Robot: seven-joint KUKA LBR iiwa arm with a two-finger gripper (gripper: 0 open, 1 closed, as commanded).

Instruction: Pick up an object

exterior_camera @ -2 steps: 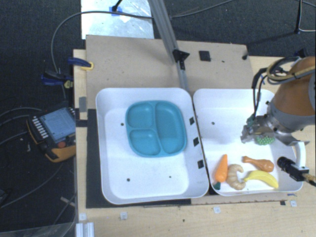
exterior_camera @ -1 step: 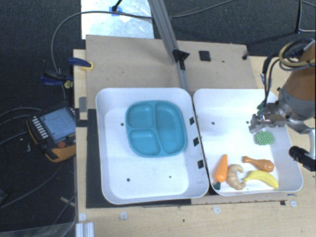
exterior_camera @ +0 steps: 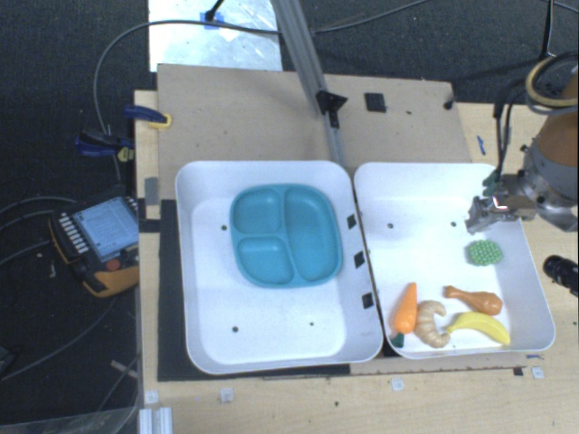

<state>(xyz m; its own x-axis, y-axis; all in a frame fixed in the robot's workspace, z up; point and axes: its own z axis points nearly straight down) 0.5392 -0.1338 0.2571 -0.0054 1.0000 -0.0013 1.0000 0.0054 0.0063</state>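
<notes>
Arm enters from the right edge of the frame, grey body with orange band near the upper right. Gripper [exterior_camera: 489, 208] sits over the upper right part of the right shallow white bin [exterior_camera: 407, 193]; can't tell how the jaws stand from this angle, and nothing is visibly between them.

Candidate objects all in the right bin, lower half:
- small green bumpy ball [exterior_camera: 485, 252], just below the gripper in the frame, apart from the rest
- brown plastic chicken drumstick [exterior_camera: 474, 298], lower right
- yellow plastic banana [exterior_camera: 480, 327], just under the drumstick, near the bin's lower right corner
- orange plastic carrot [exterior_camera: 406, 307], standing roughly vertical in the frame, near the bin's lower left
- beige curled shrimp-like piece [exterior_camera: 431, 322], between carrot and banana, touching or nearly touching both

Left shallow white bin [exterior_camera: 208, 333] holds a blue three-compartment plastic plate [exterior_camera: 287, 234], centred in its upper half.
</notes>
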